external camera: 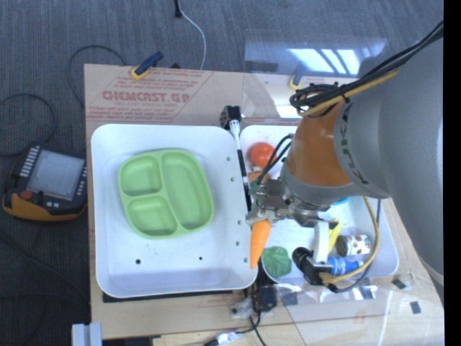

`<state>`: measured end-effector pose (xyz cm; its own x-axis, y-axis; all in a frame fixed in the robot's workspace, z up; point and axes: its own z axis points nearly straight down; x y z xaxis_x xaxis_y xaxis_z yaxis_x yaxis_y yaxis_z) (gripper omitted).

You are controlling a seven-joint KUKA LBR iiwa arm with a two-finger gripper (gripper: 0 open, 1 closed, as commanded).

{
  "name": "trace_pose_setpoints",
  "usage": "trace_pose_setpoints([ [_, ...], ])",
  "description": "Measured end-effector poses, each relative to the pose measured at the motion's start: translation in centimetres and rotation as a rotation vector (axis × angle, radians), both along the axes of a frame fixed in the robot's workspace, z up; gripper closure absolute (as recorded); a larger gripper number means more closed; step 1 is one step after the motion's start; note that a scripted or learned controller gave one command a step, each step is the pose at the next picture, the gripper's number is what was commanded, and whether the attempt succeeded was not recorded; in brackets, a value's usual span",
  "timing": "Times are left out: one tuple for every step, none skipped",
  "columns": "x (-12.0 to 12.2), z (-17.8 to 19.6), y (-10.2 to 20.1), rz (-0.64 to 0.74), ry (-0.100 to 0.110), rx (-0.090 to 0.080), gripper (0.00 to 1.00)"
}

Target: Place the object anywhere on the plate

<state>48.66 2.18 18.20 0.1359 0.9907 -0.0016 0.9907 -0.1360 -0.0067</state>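
Claw (263,211) sits over the carrot (258,241) top; you cannot tell its grip state. Plate (166,192) awaits, well apart.

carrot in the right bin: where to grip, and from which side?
Grip the carrot at its thick orange upper half, from straight above, with the fingers closing across its width. It lies lengthwise along the right bin's left wall, tapering toward the near end, beside a green leafy toy. The wall crowds one side, so room for a finger there looks tight.
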Motion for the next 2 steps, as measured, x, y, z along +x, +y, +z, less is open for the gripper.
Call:
trace_pose_setpoints([
  [2.0, 3.6, 4.9, -0.225, -0.002, -0.004, 1.0],
  [4.9, 2.7, 9.7, -0.2, -0.001, -0.004, 1.0],
])
